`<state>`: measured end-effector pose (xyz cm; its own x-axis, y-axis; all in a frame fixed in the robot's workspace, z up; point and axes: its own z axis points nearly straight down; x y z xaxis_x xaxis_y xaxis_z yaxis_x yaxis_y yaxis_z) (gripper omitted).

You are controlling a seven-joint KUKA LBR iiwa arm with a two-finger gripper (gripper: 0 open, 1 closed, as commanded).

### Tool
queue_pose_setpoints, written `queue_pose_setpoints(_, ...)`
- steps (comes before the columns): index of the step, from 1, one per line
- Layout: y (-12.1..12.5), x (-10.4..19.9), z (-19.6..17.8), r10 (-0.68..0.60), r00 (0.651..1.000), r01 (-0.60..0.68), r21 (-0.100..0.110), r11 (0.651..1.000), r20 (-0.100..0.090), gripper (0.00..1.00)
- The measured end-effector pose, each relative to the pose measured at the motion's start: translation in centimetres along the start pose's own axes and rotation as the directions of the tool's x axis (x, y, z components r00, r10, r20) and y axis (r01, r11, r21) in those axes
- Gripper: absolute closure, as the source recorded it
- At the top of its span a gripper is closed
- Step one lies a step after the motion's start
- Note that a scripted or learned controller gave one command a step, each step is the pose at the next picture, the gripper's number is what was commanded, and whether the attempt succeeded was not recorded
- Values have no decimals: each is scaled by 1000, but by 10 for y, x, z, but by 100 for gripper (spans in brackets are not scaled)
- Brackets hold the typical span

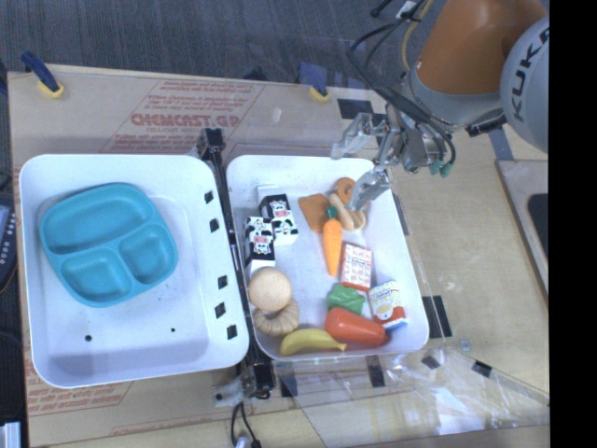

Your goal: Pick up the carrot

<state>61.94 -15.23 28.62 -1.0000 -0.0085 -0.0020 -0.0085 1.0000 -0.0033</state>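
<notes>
The carrot (333, 243), orange with a small green top, lies lengthwise in the middle of the right bin (413, 278), its tip pointing toward the front. My gripper (362, 164) hovers over the bin's far right corner, above and slightly right of the carrot's green end. Its fingers (372, 186) are spread open with nothing between them. A tan pretzel-like ring (347, 200) lies just under the lower finger, beside the carrot's top.
Around the carrot lie an orange wedge (312, 208), cow-patterned cartons (270, 224), a small printed box (355, 267), a green item (345, 299), a red pepper (354, 328), a banana (312, 342), a bun (270, 289) and a cup (385, 302). The left bin (56, 357) holds a blue divided plate (107, 241).
</notes>
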Motion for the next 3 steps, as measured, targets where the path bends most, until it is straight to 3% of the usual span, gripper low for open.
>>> queue_pose_setpoints(1,-22,8,165,-23,1000,23,-7,1000,-14,0)
queue_pose_setpoints(2,1,35,194,-66,998,66,-3,998,-1,0)
queue_pose_setpoints(3,2,32,182,-75,997,75,-1,997,5,100)
